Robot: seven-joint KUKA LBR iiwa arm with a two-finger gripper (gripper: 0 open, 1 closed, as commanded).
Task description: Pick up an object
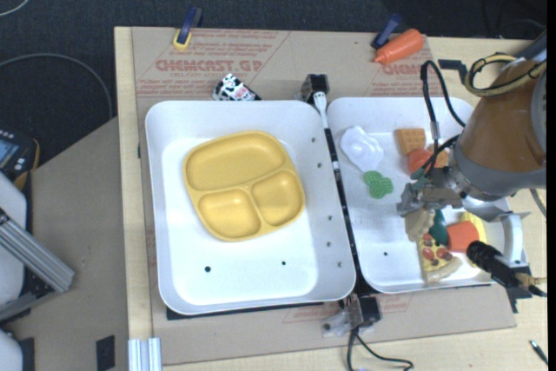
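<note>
My gripper (423,202) hangs at right of frame; I cannot tell its finger state. The pizza toy (434,256) lies just below it.

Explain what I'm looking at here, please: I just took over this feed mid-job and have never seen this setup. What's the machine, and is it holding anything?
You have one camera, fixed above a bench and looking down at a slant. The grey arm with the orange band reaches in from the right; it is the robot. Its claw hangs low over the right bin, among small toy foods: a green piece, a white piece, a tan cracker, a pizza slice and an orange block. The left bin holds a yellow divided plate. I cannot tell whether the claw holds anything, because the arm hides it.
</note>
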